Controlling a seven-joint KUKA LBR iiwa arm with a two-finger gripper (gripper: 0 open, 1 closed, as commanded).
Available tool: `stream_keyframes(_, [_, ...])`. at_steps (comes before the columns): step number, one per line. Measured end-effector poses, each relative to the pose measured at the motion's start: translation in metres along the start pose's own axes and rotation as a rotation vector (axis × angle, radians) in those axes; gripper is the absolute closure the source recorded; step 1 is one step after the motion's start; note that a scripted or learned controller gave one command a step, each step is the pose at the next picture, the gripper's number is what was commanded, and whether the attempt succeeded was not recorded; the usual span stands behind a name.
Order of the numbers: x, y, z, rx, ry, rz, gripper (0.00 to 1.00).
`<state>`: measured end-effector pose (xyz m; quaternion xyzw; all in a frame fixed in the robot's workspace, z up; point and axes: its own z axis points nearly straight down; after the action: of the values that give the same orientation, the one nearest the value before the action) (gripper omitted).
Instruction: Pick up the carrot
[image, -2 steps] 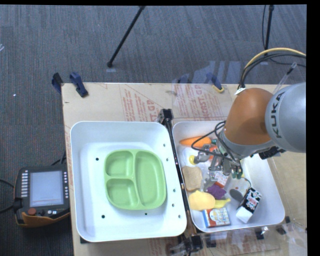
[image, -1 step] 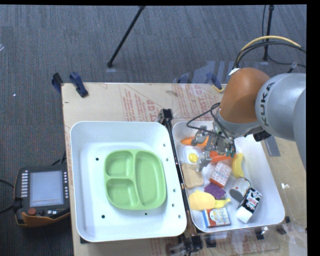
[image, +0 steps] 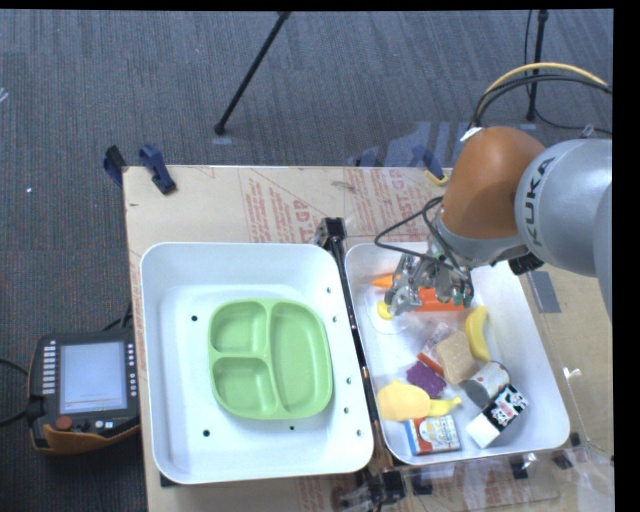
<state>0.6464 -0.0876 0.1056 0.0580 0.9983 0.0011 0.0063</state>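
Note:
The carrot (image: 436, 296) is orange and lies across the far end of the right bin (image: 535, 345), its tip (image: 383, 282) pointing left. My gripper (image: 431, 291) is down over the carrot, open, with one finger on each side of the orange stretch that shows between them. The fingers (image: 401, 292) are metal-grey; the wrist above hides part of the carrot. Whether the fingers touch the carrot is unclear.
The right bin also holds a banana (image: 478, 333), a tan block (image: 455, 355), a purple item (image: 425, 380), a yellow toy (image: 405, 400), a can (image: 486, 380) and small boxes (image: 433, 433). A green divided plate (image: 270, 358) sits in the left bin (image: 165, 300).

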Motion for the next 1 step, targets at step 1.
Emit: stream_keyframes(1, [0.044,-0.0031,0.0184,0.002,0.014,0.123,1.0])
